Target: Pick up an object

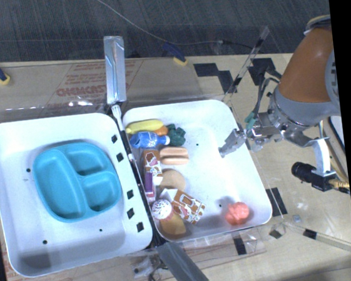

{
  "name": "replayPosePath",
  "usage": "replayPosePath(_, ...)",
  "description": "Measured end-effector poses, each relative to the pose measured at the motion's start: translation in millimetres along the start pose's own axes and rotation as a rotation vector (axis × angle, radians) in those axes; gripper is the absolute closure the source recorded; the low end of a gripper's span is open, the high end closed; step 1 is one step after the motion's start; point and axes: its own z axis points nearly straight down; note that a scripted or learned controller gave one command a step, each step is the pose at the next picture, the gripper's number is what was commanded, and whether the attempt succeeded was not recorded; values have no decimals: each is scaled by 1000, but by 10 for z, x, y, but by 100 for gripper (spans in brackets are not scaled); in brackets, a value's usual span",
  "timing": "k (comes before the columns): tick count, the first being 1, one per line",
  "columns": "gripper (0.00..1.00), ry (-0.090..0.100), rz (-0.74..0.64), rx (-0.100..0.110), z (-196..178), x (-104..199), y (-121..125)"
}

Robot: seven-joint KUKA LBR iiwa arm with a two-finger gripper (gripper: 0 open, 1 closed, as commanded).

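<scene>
Toys lie crowded along the left side of the right bin [256, 187], a red ball [237, 213] alone near its front corner. The gripper [231, 143] hovers over the bin's right edge; its jaws' state is unclear. Approach stage: next, choose an item and descend.

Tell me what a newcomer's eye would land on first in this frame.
Probably the blue divided tray lying in the left bin. Next, the toy food crowded along the left wall of the right bin, with a yellow banana at the top and a red fruit apart at bottom right. The gripper hovers at that bin's right rim.
</scene>
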Motion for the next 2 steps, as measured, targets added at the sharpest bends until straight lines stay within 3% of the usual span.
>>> replayPosePath(1,0,-2,-9,-4,1251,385,-435)
replayPosePath(2,0,-1,-194,-3,1357,784,86)
